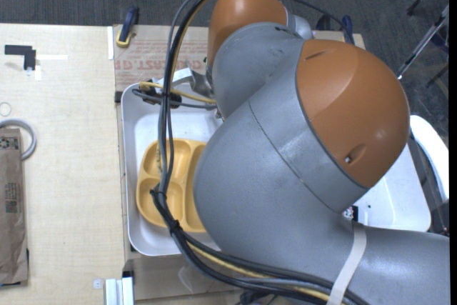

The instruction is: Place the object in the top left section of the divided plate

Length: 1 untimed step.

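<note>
A yellow divided plate (173,186) lies in the left white bin (132,175); its left sections show bare, and its right part is hidden under the arm. The big grey and orange arm (300,153) covers most of both bins. The gripper is hidden beneath the arm's own body, somewhere over the back of the left bin. No loose object shows on the visible part of the plate.
Black cables (168,118) run from the arm across the plate's left half. A wooden bench top (57,118) lies to the left with a brown packet (13,203) at its edge. Blue clamps (128,25) hold a cardboard sheet behind the bin.
</note>
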Tool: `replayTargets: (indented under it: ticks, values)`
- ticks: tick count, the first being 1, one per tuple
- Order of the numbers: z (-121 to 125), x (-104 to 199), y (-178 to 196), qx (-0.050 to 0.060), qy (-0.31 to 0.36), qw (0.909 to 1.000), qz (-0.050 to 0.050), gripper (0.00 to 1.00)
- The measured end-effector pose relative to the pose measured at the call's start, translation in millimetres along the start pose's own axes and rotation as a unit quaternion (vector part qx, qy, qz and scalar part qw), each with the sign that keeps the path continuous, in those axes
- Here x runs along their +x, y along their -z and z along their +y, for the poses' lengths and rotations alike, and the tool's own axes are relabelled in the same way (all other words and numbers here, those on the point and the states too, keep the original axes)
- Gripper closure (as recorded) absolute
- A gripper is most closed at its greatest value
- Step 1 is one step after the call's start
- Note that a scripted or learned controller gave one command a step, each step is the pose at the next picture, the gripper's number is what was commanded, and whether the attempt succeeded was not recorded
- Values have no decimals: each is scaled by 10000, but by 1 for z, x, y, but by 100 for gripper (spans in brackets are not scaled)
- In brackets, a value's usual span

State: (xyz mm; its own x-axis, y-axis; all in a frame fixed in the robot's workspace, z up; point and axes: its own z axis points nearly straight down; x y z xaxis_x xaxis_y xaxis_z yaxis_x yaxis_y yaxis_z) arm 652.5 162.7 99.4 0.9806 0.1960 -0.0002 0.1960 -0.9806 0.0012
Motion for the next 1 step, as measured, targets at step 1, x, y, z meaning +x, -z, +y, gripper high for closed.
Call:
replayTargets:
  ticks: [1]
  values:
    - [0,0,0,0,0,10000,0,0]
